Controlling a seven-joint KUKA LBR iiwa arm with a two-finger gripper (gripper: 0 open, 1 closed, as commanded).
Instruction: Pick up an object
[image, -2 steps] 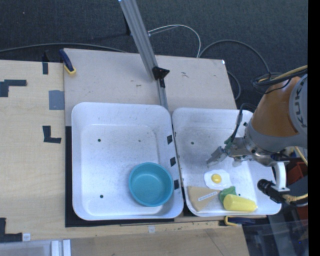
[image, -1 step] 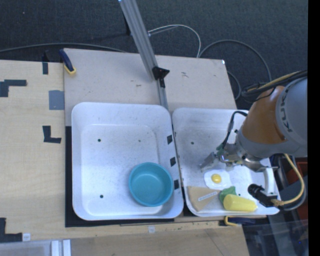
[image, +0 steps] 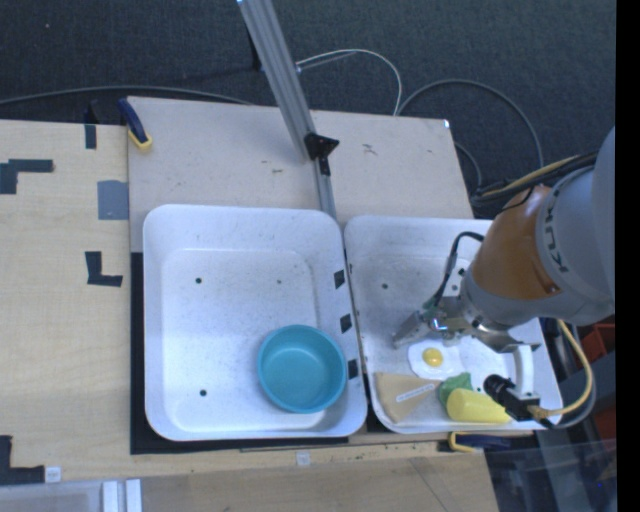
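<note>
My gripper (image: 412, 327) hangs low over the middle of the right bin (image: 400, 250), reaching in from the right. Just below and to its right lies a toy fried egg (image: 432, 358), white with a yellow yolk. A pale yellow wedge (image: 405, 393) rests at the bin's front edge. Beside it, in the front right corner, is a yellow piece with a green end (image: 472, 403). Nothing shows held at the gripper. A blue bowl (image: 301, 367) sits upright in the front right part of the left bin (image: 160, 300).
A grey metal pole (image: 290, 90) slants down from the top to the gap between the bins. The arm's grey and orange body (image: 520, 260) covers the right side of the right bin. Cables lie on the dark floor behind the bench.
</note>
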